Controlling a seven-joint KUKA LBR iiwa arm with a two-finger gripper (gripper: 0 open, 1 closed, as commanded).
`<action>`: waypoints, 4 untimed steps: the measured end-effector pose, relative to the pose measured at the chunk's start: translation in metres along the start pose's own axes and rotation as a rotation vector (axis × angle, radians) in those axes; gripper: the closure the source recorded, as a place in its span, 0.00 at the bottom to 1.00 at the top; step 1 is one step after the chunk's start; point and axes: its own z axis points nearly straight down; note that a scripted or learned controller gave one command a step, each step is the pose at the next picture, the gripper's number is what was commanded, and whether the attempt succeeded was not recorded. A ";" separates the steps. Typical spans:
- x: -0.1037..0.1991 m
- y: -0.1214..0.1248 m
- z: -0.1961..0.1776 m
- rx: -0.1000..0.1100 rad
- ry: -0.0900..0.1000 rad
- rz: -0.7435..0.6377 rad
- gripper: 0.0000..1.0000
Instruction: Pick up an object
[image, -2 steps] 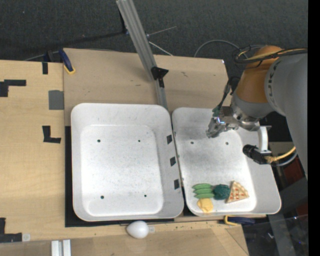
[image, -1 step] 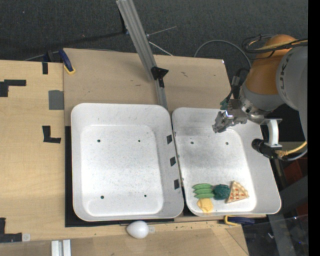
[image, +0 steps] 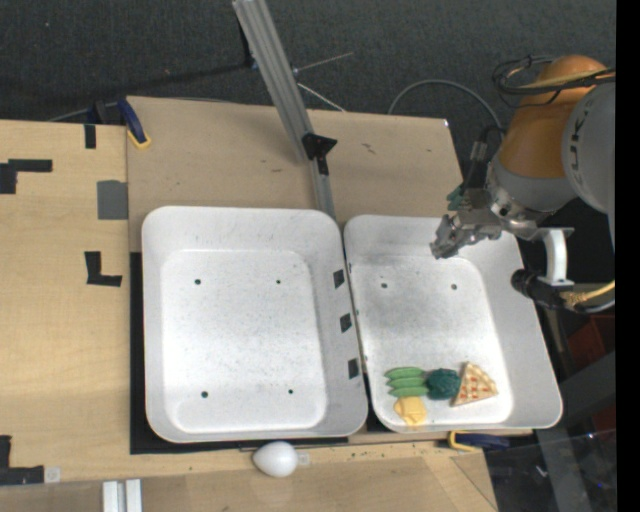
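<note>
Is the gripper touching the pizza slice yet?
Apart. The camera view shows the gripper at the right bin's far end, bare floor between it and the pizza slice.

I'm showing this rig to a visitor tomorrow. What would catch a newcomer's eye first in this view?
Probably the grey and orange arm reaching in from the right, its claw over the far edge of the right bin. Next, the small cluster at that bin's near edge: a green toy, a dark teal piece, a yellow piece and a pizza slice.

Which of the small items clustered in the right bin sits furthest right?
The orange pizza-slice toy, at the cluster's right end; the dark teal piece, green pods and yellow piece lie left of it.
</note>
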 end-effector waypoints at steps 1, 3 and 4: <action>0.051 -0.009 -0.012 0.002 0.002 -0.005 1.00; 0.164 -0.032 -0.013 0.004 0.002 -0.006 1.00; 0.222 -0.052 -0.010 0.006 0.002 -0.006 1.00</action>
